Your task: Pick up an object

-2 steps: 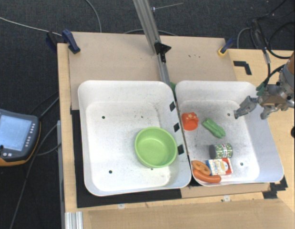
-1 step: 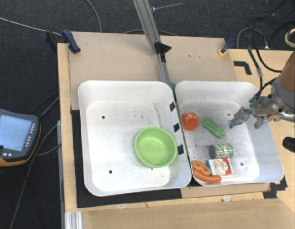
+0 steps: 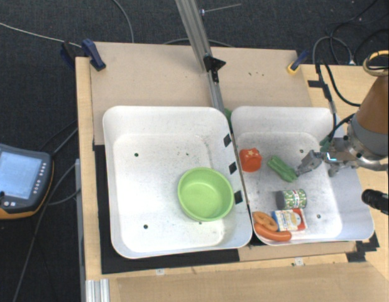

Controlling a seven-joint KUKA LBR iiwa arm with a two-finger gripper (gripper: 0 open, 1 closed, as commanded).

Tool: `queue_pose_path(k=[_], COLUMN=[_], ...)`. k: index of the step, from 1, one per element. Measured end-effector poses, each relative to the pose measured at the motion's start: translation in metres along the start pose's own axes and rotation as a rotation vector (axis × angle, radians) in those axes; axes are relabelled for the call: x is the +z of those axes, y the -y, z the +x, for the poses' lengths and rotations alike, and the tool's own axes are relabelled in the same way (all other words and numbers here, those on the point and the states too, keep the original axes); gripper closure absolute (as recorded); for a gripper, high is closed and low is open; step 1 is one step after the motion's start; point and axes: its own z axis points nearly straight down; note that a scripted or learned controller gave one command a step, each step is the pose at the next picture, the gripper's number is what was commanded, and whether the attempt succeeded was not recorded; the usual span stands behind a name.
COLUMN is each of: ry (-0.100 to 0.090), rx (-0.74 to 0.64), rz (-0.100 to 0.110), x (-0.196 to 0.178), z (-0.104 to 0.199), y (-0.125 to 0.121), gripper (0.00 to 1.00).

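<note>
Camera view: right bin (image 3: 345, 121) holds a green oblong piece (image 3: 282, 168), long axis running upper-left to lower-right. Red-orange tomato-like item (image 3: 249, 160) sits near its left end. Below it, a small can (image 3: 290, 199) with green label lies on its side; print too small to read. At the bin's front, an orange hot-dog-shaped toy (image 3: 269, 227) touches a small red-white carton (image 3: 290, 219); writing illegible. End effector (image 3: 309, 162) hangs just right of the green piece, nothing seen in it; how far open, cannot tell. Left bin (image 3: 119, 121) holds a green bowl (image 3: 205, 194), upright.
</note>
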Motion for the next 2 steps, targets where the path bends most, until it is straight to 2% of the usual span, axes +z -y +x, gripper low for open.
queue_pose_path(k=[1, 2], ry=[0.000, 0.001], rx=[0.000, -0.001], rz=[0.000, -0.005], x=[0.056, 0.043], z=[-0.001, -0.001], y=[0.010, 0.009], gripper=[0.00, 1.00])
